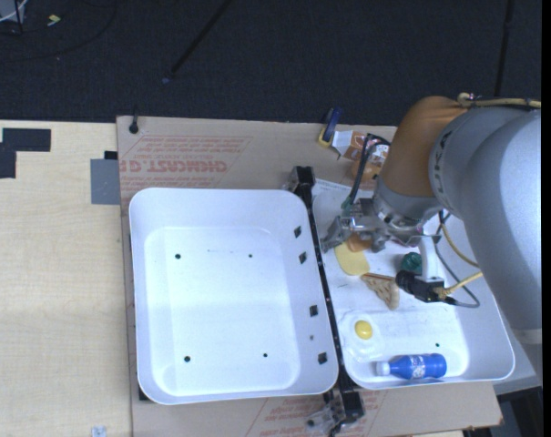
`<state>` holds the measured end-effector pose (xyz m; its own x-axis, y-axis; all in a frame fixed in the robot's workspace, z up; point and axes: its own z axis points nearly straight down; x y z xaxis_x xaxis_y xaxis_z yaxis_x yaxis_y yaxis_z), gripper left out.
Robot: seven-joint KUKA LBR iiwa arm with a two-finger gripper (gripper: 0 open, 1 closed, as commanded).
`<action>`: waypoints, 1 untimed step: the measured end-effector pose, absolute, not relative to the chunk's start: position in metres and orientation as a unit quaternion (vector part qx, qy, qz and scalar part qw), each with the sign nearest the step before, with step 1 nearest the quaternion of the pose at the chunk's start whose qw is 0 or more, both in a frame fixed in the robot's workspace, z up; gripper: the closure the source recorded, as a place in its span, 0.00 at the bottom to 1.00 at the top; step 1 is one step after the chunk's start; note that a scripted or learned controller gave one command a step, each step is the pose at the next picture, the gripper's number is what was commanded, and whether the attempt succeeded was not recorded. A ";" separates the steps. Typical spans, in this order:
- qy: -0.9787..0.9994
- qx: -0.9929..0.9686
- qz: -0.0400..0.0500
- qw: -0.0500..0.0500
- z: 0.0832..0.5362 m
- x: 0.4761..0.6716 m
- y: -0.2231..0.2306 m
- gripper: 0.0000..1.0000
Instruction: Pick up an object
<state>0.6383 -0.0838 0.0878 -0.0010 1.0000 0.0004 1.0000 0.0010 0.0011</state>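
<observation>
Near the right bin's (494,371) left wall, hand (352,235), seemingly.

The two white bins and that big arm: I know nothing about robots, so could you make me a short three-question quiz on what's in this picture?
1. True or false: the blue bottle lies in the left bin.
2. Which thing lies nearest the blue bottle? A) the fried-egg toy B) the flat yellow piece C) the tan wedge
3. Fill in: the gripper is down over the ____ bin.

Key:
1. False; it lies in the right bin, near its front rim.
2. A.
3. Right; it is above the flat yellow piece.
</observation>
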 end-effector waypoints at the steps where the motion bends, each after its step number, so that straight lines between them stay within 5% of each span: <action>1: 0.706 0.708 -0.003 -0.004 0.087 0.563 -0.088 0.00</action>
